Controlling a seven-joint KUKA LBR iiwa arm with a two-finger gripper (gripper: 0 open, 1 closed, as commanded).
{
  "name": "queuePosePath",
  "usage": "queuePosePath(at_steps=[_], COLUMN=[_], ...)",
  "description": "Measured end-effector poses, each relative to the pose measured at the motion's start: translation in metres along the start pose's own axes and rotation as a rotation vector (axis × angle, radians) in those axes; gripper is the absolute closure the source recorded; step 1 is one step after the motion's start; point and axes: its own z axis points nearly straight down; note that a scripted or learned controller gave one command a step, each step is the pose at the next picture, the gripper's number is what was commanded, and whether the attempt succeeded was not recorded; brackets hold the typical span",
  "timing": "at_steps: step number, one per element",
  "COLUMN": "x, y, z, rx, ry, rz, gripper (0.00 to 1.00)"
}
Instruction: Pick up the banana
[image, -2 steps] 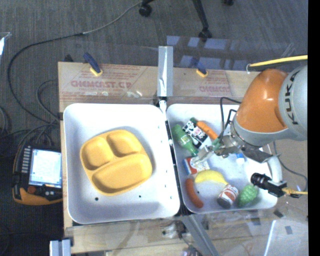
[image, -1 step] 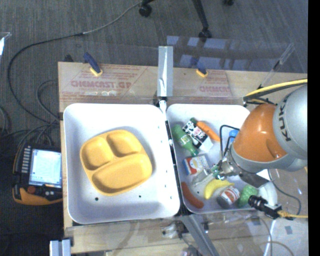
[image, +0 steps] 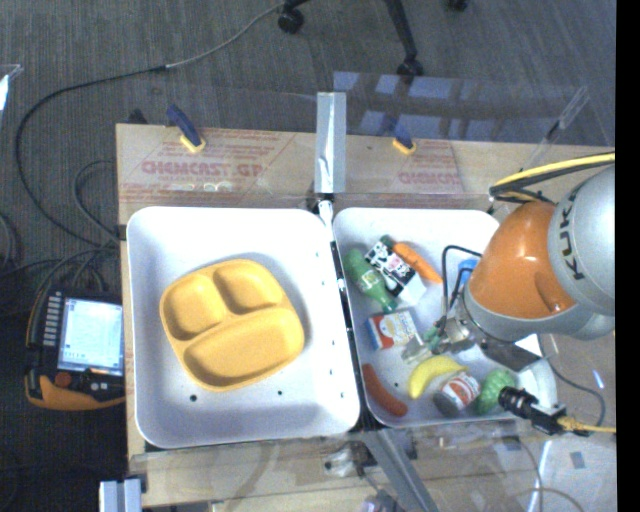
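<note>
camera view from above the bench: two shallow white bins side by side, left bin (image: 145, 300) and right bin (image: 350, 225). one yellow divided tray (image: 232, 322) with three compartments, lying alone in the left bin. crowded into the right bin: one banana (image: 432, 376), one green bottle (image: 366, 280), one black-and-white carton (image: 389, 265), one orange carrot (image: 419, 262), one small white-and-red box (image: 392, 328), one red sausage (image: 384, 391), one can (image: 455, 393), one green broccoli-like piece (image: 494, 388) and one blue item (image: 466, 274) half hidden by the arm. banana near the front of the right bin, curved, just beside the can and right under the gripper.

bench top of pale board with faded red print, two clamps at the far edge, one blue (image: 183, 124) and one yellow (image: 402, 145), a metal post (image: 329, 145) between the bins. grey carpet beyond, cables trailing, chair legs at the top. one handheld control pendant (image: 80, 345) with a lit screen left of the bench.

reaching in from the right, grey and orange arm (image: 530, 275) bent low over the right bin, gripper (image: 432, 345) pointed down-left, tips just above the banana's upper end. claw state: cannot tell, fingers too small and cluttered to read.
</note>
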Motion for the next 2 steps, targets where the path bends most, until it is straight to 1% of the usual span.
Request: queuePosePath(at_steps=[1, 2], x=[0.0001, 0.0089], y=[-0.0001, 0.0006], z=[0.0001, 0.0094], rx=[0.0, 0.004], ry=[0.0, -0.005], rz=[0.0, -0.055], gripper=[0.0, 0.0])
